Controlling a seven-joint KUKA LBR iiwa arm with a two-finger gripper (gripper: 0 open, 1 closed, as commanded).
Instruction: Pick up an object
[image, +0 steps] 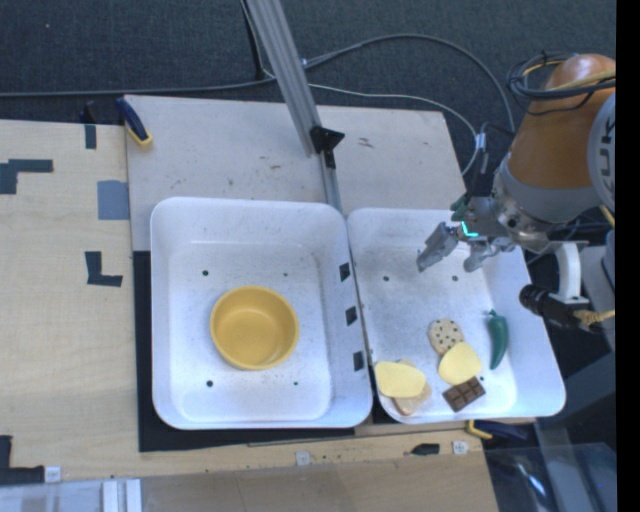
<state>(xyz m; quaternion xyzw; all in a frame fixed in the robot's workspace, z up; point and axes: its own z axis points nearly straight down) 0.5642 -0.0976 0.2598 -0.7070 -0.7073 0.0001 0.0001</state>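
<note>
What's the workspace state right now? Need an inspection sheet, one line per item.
Surface: bench bears left bin and right bin, side by side.
Job's things: right bin holds green pepper, cookie, two yellow pieces, brown bar; left bin holds yellow bowl.
Clutter: yellow-tipped tool at the bench's far left corner.
Grippers: gripper over the right bin's far part, fingers apart, nothing between them.
Cables: black cable runs behind the bench to the arm.
Surroundings: tape marks on the wooden table at left.
</note>
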